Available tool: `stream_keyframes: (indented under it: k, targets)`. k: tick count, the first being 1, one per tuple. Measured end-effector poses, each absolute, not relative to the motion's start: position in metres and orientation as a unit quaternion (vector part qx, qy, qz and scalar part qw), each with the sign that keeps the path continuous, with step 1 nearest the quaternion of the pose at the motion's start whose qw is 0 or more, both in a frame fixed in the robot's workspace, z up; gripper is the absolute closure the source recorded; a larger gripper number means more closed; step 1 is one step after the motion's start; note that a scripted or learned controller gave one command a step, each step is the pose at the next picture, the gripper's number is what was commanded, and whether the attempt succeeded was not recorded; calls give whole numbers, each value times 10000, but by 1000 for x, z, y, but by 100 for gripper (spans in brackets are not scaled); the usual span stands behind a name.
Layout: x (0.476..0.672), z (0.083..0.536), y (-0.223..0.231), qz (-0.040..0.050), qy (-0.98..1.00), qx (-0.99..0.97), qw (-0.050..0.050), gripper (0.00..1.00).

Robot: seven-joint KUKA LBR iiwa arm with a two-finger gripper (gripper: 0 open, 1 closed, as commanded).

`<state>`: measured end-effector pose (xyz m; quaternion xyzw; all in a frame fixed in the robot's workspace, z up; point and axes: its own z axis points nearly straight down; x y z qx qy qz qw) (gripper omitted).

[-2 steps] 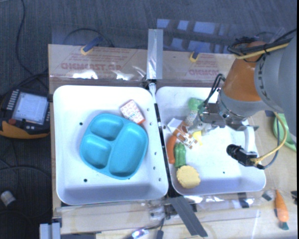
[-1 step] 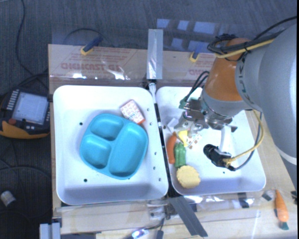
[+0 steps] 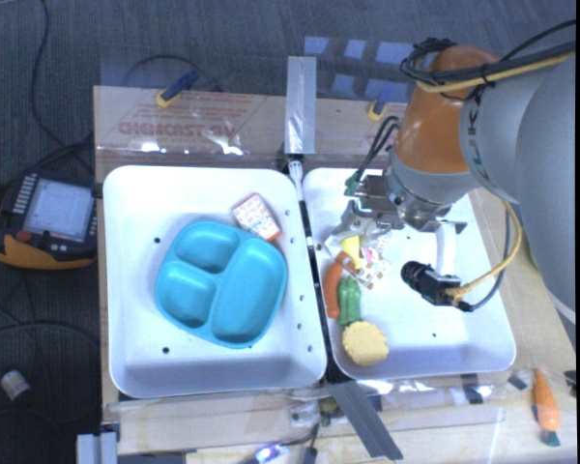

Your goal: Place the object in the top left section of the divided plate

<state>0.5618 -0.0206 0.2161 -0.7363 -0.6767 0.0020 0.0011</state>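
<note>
Overhead, the grey arm's tool (image 3: pixel 360 228), its grip state impossible to tell, is hanging over crowded toy food (image 3: pixel 353 278) in the right bin (image 3: pixel 483 341), well apart from the blue divided plate (image 3: pixel 222 280), so it is probably risking a miss.

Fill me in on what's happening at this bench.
A grey-and-orange robot arm has its end effector low in the right bin, over a pile of toy food: a carrot, a green vegetable and a yellow cookie. The blue divided plate waits in the left bin, a small packet beside it.
</note>
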Motion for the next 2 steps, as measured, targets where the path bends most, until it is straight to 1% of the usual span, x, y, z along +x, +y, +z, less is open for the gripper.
stream_keyframes:
  k: [1,2]
  targets:
    - [558,182,55,30,-6251,-7806,20,100]
    - [558,182,55,29,-6250,-7806,16,0]
